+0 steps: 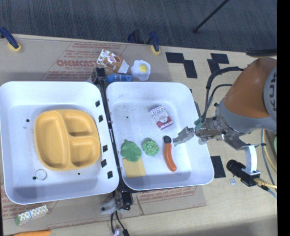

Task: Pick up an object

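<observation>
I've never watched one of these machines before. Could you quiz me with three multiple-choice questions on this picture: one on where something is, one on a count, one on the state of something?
1. Where is the yellow divided tray?
A. in the left bin
B. in the right bin
C. on the floor

2. How many things lie in the right bin?
A. two
B. five
C. nine

3. How does the carrot lie?
A. standing on end
B. flat on the bin floor
C. lifted in the air

Answers:
1. A, it sits in the middle of the left bin.
2. B, a small carton, a leaf, a green ball, a yellow slice and the carrot.
3. B, it rests flat, with the gripper just above its dark end.
</observation>
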Robot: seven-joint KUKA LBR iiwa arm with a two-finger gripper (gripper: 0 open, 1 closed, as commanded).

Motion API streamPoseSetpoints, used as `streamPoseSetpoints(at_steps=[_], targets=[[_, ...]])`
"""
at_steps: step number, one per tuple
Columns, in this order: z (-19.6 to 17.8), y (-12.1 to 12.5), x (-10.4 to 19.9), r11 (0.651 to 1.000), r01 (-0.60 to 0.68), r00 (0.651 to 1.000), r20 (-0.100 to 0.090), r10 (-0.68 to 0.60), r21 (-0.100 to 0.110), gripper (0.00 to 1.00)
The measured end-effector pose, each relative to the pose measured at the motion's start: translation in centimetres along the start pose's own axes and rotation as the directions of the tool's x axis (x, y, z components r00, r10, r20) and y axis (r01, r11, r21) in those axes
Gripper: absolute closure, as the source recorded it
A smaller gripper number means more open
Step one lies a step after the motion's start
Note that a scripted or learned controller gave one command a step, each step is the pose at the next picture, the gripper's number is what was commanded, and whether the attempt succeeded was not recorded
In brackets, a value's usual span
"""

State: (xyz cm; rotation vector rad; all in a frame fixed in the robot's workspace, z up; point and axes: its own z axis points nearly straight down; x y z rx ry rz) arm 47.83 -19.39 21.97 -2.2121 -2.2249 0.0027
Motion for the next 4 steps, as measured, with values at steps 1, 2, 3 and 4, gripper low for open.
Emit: streamPoseSetpoints(at_steps=[1, 2, 3, 4], targets=[[12.8, 1.7, -1.2, 0.998, -0.067, 0.998, 0.002, 0.067, -0.004, 0.00], [12.9, -0.2, 0.8, 0.965, 0.262, 0.965, -0.002, -0.262, 0.000, 0.00], [11.8, -0.1, 0.8, 0.964, 0.267, 0.964, -0.002, -0.267, 0.001, 1.00], [0.3, 0.7, 7.6, 0.957, 0.291, 0.957, 0.002, -0.291, -0.002, 1.00]])
